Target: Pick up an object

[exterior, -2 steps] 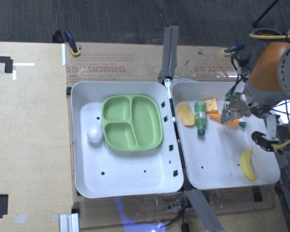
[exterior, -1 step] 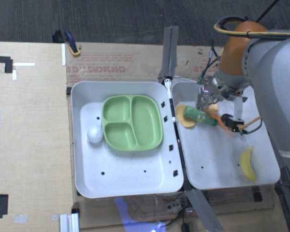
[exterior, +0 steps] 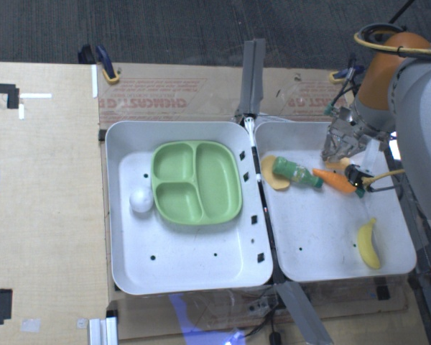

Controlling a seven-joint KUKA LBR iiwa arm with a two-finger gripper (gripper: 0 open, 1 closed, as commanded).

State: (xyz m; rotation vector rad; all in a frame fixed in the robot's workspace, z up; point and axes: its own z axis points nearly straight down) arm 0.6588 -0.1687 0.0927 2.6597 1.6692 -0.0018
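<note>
gripper (exterior: 340, 152) hangs at right bin's (exterior: 323, 261) far edge above the carrot (exterior: 335, 180), likely lining up a grasp, grip state can't tell.

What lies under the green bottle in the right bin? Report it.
A flat tan round piece lies partly under the green plastic bottle, in the right white bin. Its covered part cannot be seen.

Light wood bench (exterior: 43, 214) bears two white bins (exterior: 129, 264) (exterior: 330, 257) side by side.
</note>
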